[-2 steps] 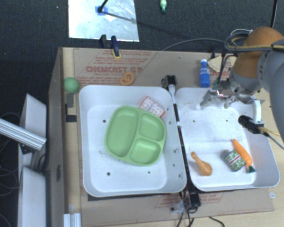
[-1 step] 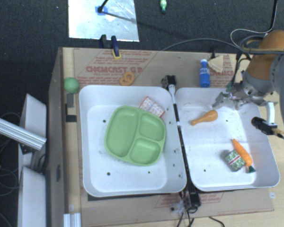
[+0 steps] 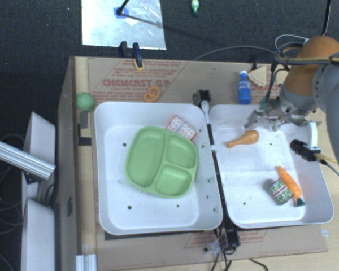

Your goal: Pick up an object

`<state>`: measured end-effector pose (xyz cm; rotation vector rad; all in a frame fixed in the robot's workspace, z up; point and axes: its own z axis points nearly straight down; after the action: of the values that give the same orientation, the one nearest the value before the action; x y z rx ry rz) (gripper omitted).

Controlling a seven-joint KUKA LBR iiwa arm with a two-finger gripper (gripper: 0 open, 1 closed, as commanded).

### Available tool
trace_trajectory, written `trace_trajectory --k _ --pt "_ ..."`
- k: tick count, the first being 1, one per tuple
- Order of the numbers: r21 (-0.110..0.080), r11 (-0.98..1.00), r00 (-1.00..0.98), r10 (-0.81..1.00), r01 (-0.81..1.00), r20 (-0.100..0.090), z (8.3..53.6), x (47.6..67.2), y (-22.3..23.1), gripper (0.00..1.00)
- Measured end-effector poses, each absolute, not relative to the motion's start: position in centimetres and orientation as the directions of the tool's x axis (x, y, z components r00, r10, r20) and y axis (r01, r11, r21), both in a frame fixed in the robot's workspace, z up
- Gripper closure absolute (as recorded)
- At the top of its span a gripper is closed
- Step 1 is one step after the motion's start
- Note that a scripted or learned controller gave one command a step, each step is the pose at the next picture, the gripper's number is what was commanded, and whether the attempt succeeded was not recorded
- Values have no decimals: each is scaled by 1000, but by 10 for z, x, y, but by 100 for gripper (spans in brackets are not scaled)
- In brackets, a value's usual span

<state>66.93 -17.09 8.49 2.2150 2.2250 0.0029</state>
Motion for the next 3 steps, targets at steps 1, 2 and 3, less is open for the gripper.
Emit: trace_trajectory --k 1,2,3 --pt "2 5 -5 1000 1000 0 85 669 -154 0" --pt "6 7 -7 1000 1000 -2 96 670 -154 100" --pt "5 7 -7 1000 1000 -2 96 670 -154 0"
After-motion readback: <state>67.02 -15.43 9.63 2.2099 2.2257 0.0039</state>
